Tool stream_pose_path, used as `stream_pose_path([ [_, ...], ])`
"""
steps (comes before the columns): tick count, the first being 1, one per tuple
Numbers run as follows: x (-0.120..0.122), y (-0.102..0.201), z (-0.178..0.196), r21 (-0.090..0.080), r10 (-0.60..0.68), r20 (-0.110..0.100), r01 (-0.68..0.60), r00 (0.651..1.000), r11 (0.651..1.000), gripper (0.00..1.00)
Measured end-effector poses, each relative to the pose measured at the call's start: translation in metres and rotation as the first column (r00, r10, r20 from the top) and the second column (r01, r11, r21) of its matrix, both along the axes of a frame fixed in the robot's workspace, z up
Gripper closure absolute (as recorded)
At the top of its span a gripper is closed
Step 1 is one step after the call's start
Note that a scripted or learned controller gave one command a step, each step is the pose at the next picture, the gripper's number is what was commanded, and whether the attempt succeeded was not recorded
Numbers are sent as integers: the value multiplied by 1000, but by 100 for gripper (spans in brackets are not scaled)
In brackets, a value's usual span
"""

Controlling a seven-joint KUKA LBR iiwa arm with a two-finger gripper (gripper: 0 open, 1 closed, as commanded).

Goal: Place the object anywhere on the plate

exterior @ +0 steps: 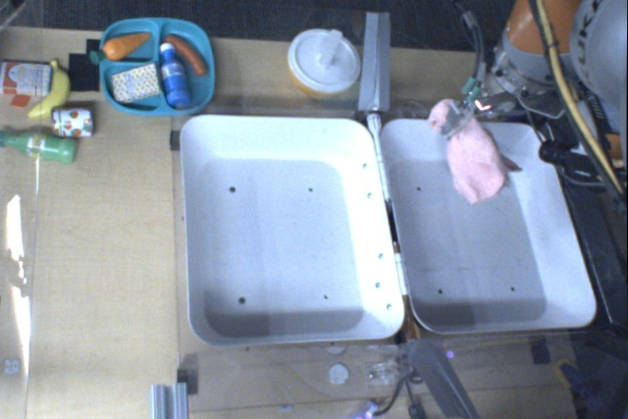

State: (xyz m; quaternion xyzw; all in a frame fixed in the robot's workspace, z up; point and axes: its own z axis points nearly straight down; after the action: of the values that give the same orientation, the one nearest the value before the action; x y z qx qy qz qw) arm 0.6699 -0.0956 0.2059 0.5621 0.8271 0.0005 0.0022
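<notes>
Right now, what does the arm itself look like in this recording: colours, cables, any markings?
The arm enters from the right: a rounded orange shell at the top, with a pale grey casing beside it carrying part of dark lettering. Yellow and black cables loop down along its side. Near the wrist the parts turn metallic grey, ending in a small dark tool with a tiny reddish spot on it.

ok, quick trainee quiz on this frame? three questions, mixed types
1. Multiple choice: the blue divided plate sits
A) inside a bin
B) on the wooden bench, at the view's upper left
C) under the arm
2. True or false: the pink cloth is already on the plate.
3. Fill in: the end effector is over the far end of the ___ white bin.

Key: 1 B; 2 false; 3 right
</notes>
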Motion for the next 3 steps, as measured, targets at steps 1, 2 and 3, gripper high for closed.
stream_pose_path([
  [1,2,2,19,0,8,1,-8,1000,1000,100],
  [2,-28,43,30,0,400,1,-400,917,917,100],
  [3,-54,95,25,0,726,-1,-726,688,688,100],
])
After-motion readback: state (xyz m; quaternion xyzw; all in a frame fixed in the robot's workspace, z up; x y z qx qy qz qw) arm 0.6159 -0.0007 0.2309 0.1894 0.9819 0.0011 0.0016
